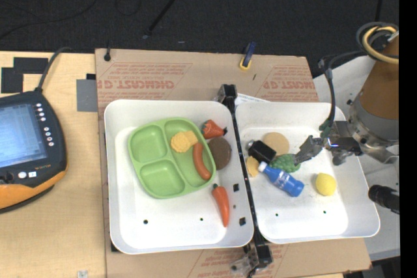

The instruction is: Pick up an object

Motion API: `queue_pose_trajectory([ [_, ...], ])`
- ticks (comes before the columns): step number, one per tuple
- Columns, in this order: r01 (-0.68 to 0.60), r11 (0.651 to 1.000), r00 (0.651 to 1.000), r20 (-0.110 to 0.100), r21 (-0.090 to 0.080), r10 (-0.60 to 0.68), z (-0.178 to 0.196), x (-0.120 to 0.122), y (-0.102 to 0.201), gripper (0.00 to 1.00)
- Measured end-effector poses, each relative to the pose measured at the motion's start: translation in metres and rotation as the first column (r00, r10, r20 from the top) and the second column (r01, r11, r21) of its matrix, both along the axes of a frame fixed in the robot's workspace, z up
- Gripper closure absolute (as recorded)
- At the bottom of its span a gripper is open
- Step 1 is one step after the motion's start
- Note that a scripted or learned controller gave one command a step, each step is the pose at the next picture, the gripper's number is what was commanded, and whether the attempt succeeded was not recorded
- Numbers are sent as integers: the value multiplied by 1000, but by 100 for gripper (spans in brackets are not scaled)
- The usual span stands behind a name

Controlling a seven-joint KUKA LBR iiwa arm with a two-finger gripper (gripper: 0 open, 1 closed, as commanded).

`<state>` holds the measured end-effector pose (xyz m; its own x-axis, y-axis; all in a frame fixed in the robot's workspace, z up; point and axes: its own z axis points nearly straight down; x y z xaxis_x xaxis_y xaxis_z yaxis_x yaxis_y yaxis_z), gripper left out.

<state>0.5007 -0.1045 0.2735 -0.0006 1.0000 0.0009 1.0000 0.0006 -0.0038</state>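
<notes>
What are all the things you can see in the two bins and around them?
plate: 1, green, left bin
cookie: 1, yellow, in a plate compartment
sausage: 1, red, on the plate's right side
carrot: 1, orange, left bin, below the plate
brown disc: 1, right of the plate
red piece: 1, above the disc
black block: 1, right bin
tan disc: 1, right bin
green toy: 1, right bin, at the gripper
bottle: 1, blue, white cap, right bin
lemon: 1, yellow, right bin
tablet: 1, black and orange, left
clamp: 1, blue and yellow, cardboard's top edge
gripper: 1, dark, over right bin
</notes>
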Motion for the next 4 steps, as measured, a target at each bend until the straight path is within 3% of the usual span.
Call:
queue_pose_trajectory([
  [1, 0, 1000, 1000, -4, 1, 0, -34, 8, 16, 0],
  [2, -2, 1000, 1000, 20, -2, 2, 217, -25, 27, 0],
  [3, -7, 1000, 1000, 0, -2, 7, 217, -24, 29, 100],
  [4, -3, 1000, 1000, -8, 0, 3, 123, -25, 68, 100],
])
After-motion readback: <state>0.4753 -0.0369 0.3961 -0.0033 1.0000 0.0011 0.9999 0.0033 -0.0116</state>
